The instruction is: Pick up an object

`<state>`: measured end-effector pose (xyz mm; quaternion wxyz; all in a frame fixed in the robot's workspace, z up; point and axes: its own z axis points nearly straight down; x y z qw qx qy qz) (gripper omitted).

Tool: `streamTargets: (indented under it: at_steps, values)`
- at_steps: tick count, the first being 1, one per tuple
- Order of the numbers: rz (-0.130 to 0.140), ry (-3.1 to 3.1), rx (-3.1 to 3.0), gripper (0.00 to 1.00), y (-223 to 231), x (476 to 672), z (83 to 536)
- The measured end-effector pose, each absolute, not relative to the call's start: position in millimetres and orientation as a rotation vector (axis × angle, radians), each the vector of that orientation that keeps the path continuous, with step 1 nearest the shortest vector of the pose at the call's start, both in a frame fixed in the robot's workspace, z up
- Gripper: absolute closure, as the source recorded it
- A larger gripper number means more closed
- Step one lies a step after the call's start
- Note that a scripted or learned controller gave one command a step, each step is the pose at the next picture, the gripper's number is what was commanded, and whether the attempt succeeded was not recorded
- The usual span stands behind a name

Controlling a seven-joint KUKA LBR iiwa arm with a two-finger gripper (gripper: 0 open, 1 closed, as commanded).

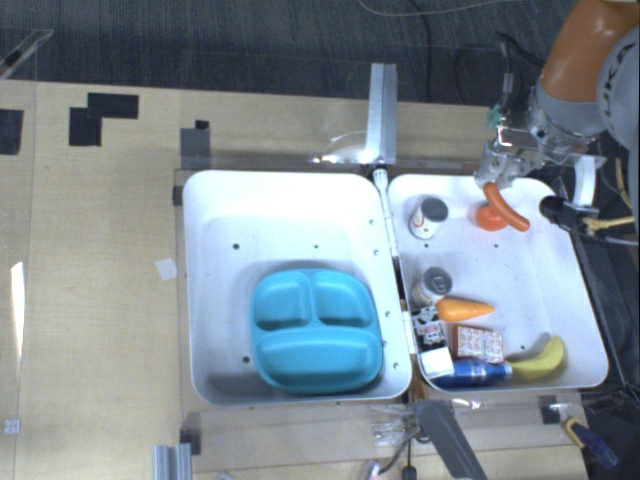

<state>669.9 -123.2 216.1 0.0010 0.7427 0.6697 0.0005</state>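
The left shallow white bin [215, 268] lies well to the left of the claw and nearer the view's bottom; in it rests a blue plastic divided tray [316, 329] with three compartments, sitting toward that bin's lower middle; a metal upright post [383, 108] stands at the far edge where the two bins meet, left of the claw and at about its height in the view; the right shallow white bin [580, 298] sits directly beneath the claw; in its upper left part, to the left of and slightly below the claw, stands a small round container with a dark lid [430, 214]; lower, a second small dark-topped jar [436, 282] sits beside an orange plastic carrot [466, 309] that lies pointing right, both well below the claw and to its left; below these lie a patterned red and white flat packet [478, 343], a blue tube-shaped bottle [470, 373] along the near wall, and a yellow plastic banana [538, 360] curving toward the lower right corner; the claw [498, 173] hangs at the upper right corner of the right bin, under the grey wrist and orange band; an orange sausage-shaped toy [498, 211] lies just below it, seemingly touching its tip; whether the fingers are spread or closed, I cannot tell.
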Motion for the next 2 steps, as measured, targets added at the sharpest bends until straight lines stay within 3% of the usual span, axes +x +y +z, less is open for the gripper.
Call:
streamTargets:
  at_steps: [1,2]
  values:
    - [0.0,1.867,2.524,1.0,-125.1,669.7,302.7]
    - [-0.005,1.924,2.486,1.0,-144.3,668.6,197.2]
